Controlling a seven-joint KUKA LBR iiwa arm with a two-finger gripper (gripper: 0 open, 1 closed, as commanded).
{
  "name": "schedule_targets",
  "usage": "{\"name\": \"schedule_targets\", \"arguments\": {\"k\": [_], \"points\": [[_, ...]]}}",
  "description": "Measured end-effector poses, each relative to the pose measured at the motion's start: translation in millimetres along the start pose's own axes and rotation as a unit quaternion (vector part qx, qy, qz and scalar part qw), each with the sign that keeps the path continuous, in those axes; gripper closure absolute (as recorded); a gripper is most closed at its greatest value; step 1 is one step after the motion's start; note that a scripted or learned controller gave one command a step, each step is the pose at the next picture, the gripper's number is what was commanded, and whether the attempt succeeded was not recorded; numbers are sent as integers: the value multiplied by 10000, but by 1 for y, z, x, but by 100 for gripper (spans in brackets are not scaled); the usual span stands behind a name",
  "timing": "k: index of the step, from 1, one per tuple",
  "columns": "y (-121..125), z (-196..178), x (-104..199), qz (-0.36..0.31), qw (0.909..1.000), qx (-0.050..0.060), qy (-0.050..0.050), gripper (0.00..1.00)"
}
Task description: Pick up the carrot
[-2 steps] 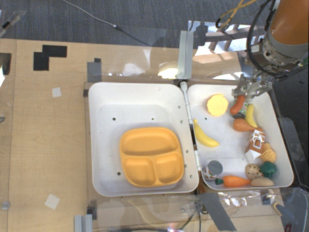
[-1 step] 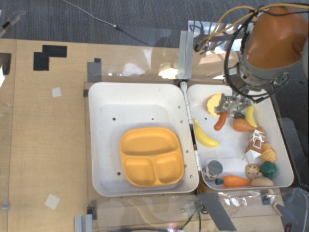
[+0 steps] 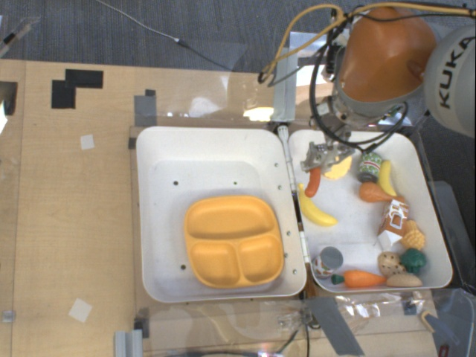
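In the right bin, at roughly 6 o'clock along the near wall, the carrot lies flat, orange body with a green stub at its left end. It's untouched as far as I can see, so I judge the pick not started on the right object.

The gripper sits at about 10 o'clock in that same bin, well apart from the carrot. Just below its tips is a red sausage-shaped piece, tilted, upper end right at the fingers. I cannot tell whether the fingers are apart or closed, or whether they touch that piece (metal is blurred against the white wall).

What's left, by my read: everything. Travel from 10 to 6 o'clock, descend, close on the carrot, lift.

Right bin contents:
- banana near 8 o'clock, just below the red piece
- pale yellow piece next to the gripper, partly hidden
- dark green can and second banana at 1 o'clock, touching or nearly so
- orange lump just below those
- small carton at 3 o'clock
- grey cup at 7 o'clock, just left of the carrot
- cluster at 5 o'clock: speckled egg-like thing, green lump, beige piece touching the carrot's right end

The carrot is hemmed in by the cup, the cluster and the wall, so it's a tight grasp.

Left bin: one yellow divided tray, sitting at about 5 o'clock, compartments bare.
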State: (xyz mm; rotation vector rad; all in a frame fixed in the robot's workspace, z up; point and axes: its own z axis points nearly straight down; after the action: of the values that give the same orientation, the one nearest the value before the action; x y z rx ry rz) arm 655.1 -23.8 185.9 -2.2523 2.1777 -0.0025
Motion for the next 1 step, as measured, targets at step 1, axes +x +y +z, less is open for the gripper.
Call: {"name": "schedule_targets", "arguments": {"k": [1], "points": [[48,9,117,1012,9949,-2,34,100]]}}
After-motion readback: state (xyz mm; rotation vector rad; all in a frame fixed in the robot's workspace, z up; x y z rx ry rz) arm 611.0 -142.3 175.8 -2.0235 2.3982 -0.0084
